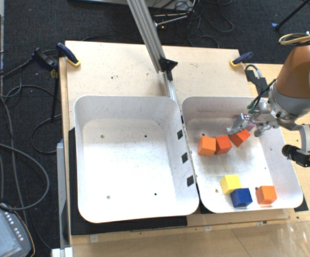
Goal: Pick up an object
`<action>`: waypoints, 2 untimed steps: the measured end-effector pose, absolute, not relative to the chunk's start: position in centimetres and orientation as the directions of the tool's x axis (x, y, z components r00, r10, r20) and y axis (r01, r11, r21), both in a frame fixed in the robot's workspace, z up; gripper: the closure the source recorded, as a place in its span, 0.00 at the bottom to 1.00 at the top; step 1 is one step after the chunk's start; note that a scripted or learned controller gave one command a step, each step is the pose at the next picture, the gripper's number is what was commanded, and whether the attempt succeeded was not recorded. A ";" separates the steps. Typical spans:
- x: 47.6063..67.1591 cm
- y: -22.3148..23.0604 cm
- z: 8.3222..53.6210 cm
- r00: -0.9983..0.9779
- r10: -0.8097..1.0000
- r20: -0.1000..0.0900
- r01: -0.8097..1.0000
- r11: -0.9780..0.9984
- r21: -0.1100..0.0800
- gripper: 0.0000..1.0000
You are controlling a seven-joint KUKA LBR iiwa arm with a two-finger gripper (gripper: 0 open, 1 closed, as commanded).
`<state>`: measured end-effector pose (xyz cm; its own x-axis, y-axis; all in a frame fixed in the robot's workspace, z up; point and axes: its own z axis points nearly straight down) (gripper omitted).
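Reaching in from the right edge, arm (296, 79) hangs over right bin (197, 116), gripper (242, 126) just above an orange-red block (241, 137) at frame centre-right, grip state I cannot tell, two orange neighbours (214, 144) crowding it, yellow (229, 183), blue (241, 197), orange (266, 194) cubes well clear lower down.

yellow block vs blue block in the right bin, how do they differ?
Colour: the yellow block is yellow, the blue block dark blue. Place: the yellow block lies farther up the right bin, the blue block closer to its near rim, toward the lone orange block. Shared: both are small cubes of like size, touching or nearly so, apart from the tool.
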<state>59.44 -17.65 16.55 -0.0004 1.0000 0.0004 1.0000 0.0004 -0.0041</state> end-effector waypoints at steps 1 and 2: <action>59.3 -16.8 11.4 0.000 1.000 0.005 1.000 0.000 0.009 0.00; 59.8 -17.1 11.7 0.000 1.000 -0.005 1.000 0.000 0.024 0.00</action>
<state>59.83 -17.06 11.71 -0.0002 1.0000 -0.0046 0.9997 0.0003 0.0243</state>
